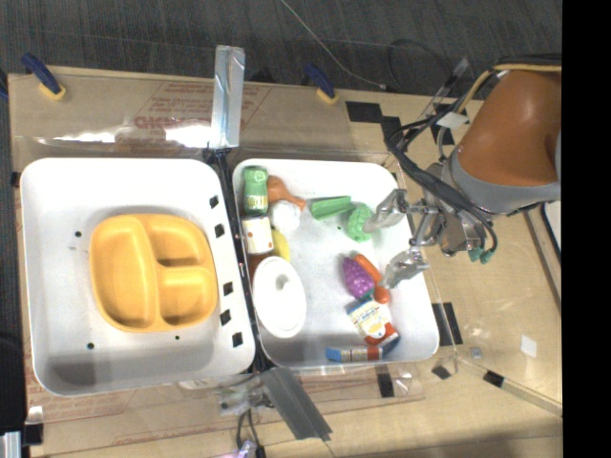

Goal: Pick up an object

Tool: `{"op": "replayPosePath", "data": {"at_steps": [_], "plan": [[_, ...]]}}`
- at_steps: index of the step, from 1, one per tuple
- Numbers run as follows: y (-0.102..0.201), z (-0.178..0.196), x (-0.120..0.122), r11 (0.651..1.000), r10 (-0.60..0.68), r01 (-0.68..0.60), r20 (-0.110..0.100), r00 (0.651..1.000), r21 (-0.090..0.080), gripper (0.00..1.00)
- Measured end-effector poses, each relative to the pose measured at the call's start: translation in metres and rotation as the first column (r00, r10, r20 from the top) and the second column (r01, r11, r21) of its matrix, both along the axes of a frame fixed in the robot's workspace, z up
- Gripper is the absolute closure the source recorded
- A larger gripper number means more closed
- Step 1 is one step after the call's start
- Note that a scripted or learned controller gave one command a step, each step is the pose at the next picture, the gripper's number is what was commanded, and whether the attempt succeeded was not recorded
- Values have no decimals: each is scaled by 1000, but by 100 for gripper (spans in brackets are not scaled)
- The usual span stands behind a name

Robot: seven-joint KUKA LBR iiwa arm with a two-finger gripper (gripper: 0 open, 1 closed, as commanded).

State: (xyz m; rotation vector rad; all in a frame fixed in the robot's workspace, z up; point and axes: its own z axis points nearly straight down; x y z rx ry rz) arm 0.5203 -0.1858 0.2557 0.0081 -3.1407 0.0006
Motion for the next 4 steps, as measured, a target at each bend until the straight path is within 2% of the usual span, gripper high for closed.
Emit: {"op": "replayPosePath", "data": {"at_steps": [1, 2, 3, 4], "plan": [[-24, -99, -7, 1000, -11, 11, -6, 1000, 3, 0], [-25, -164, 25, 1000, -17, 17, 3, 1000, 0, 0], [-9, -164, 18, 979, -205, 205, -1, 979, 2, 0], [-7, -155, 20, 980, -197, 197, -1, 980, 2, 100]]}}
